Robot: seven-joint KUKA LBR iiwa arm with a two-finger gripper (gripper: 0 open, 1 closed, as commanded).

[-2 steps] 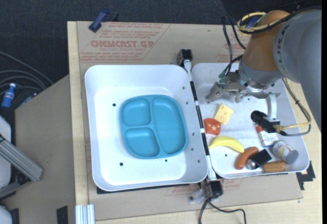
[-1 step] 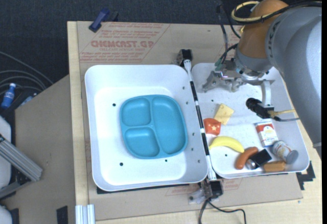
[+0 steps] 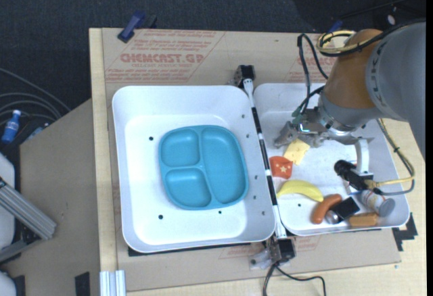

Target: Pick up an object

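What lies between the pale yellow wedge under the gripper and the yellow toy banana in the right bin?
In the camera view, a small red-orange block lies between the pale yellow wedge and the yellow toy banana, slightly left of them.

A single fixed camera looks down from above at a slant, taking in the whole counter (image 3: 203, 51) from a middling height. The left bin (image 3: 135, 213) sits near the picture's centre and the right bin (image 3: 399, 210) runs toward the right side. The arm (image 3: 365, 78) enters from the upper right. Dark floor (image 3: 54, 11) shows beyond the counter's far and left edges.
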